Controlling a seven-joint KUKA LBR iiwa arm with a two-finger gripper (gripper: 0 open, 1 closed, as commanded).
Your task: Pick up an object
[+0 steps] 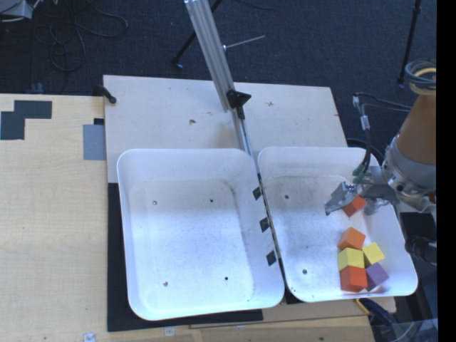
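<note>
Hand (pixel 354 197) over right bin (pixel 306 191), orange block (pixel 353 206) between its fingers

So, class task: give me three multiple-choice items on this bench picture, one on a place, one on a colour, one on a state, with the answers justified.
1. Where are the blocks?
A. right bin
B. left bin
C. on the bench

2. What colour is the block at the gripper?
A. purple
B. orange
C. green

3. How do the piled blocks lie?
A. spread apart
B. lined along the divider
C. clustered together

Answers:
1 A: the blocks lie in the right bin's near right corner.
2 B: an orange block sits at the gripper.
3 C: they touch in one cluster.
</note>
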